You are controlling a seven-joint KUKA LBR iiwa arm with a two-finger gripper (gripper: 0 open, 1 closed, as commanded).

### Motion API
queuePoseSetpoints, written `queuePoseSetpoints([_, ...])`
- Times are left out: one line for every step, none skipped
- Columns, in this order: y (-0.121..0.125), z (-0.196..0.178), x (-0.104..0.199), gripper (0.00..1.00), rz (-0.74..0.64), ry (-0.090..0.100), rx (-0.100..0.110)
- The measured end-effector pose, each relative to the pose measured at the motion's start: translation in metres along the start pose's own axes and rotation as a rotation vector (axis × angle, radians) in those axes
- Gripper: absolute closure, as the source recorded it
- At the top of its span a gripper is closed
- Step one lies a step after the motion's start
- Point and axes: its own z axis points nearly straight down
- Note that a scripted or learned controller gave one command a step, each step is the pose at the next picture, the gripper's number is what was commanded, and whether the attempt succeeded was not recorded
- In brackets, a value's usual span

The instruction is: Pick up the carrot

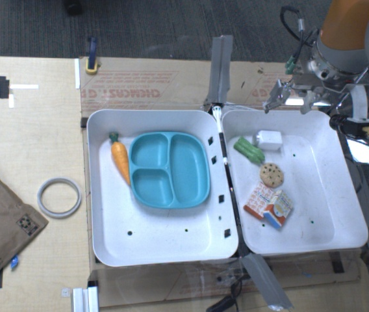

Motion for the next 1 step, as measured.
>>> queuePoseSetpoints([0.0040,-0.1010,0.0136,0.00,0.183,-0.001,-0.001])
